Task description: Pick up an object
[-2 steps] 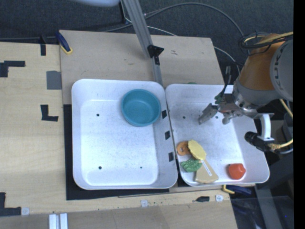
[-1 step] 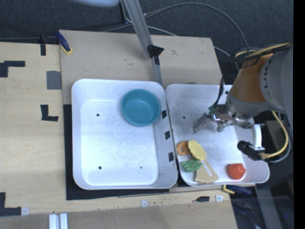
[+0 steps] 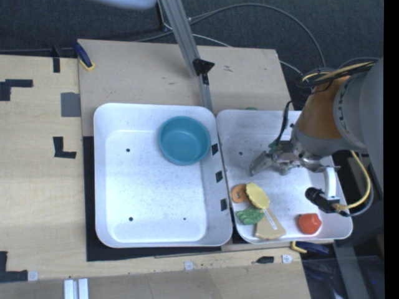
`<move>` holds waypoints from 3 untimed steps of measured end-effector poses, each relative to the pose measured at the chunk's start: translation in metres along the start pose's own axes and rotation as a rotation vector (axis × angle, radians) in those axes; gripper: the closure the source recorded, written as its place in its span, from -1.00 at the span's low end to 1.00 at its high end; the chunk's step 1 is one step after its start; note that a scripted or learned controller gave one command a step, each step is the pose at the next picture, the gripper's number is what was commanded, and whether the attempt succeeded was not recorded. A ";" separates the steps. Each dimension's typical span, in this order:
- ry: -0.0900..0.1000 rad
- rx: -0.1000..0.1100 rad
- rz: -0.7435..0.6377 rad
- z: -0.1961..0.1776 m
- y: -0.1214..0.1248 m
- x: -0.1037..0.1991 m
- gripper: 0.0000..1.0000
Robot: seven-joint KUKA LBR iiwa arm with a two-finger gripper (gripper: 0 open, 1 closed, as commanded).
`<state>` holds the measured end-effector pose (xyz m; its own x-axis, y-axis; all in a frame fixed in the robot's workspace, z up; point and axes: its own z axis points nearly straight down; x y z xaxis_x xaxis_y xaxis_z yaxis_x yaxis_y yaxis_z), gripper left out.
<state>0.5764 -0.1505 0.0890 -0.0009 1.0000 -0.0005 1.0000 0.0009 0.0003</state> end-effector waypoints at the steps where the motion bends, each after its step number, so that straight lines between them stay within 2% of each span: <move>1: -0.001 -0.002 0.001 -0.012 0.000 -0.001 1.00; 2: 0.000 -0.003 0.000 -0.067 0.010 0.002 1.00; 3: 0.000 -0.003 0.001 -0.110 0.007 0.000 1.00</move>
<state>0.5837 -0.1509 0.1990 -0.0001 1.0000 -0.0006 1.0000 0.0001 0.0031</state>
